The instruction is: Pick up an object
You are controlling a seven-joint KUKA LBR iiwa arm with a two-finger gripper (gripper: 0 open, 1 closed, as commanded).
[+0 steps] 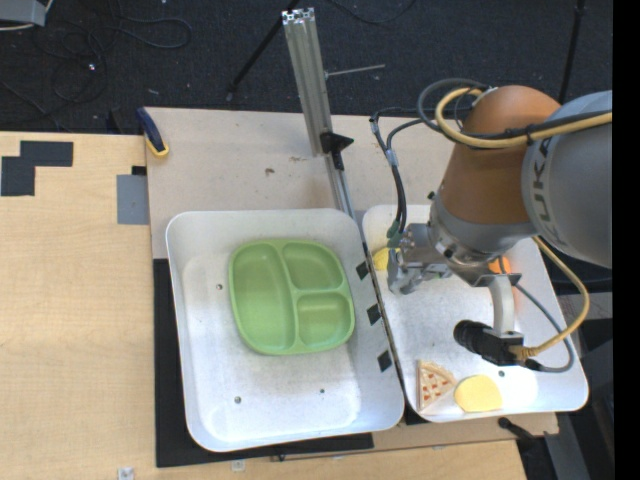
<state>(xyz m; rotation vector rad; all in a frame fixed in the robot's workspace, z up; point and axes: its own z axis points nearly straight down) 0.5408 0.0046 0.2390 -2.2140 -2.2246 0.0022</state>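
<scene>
My gripper (pixel 403 271) hangs low over the far left part of the right bin (pixel 440 318), under the grey arm with its orange band. A small yellow object (pixel 380 259) lies right beside it by the bin's left wall, partly hidden by the gripper. A toy pizza slice (pixel 433 384) and a round yellow piece (pixel 478 394) rest at the bin's near edge. A bit of an orange object (pixel 501 265) peeks out from behind the wrist.
The left bin (pixel 200 368) holds a green divided plate (pixel 292 296). An upright aluminium post (pixel 310 78) stands behind the bins. A wooden bench top (pixel 70 308) lies to the left.
</scene>
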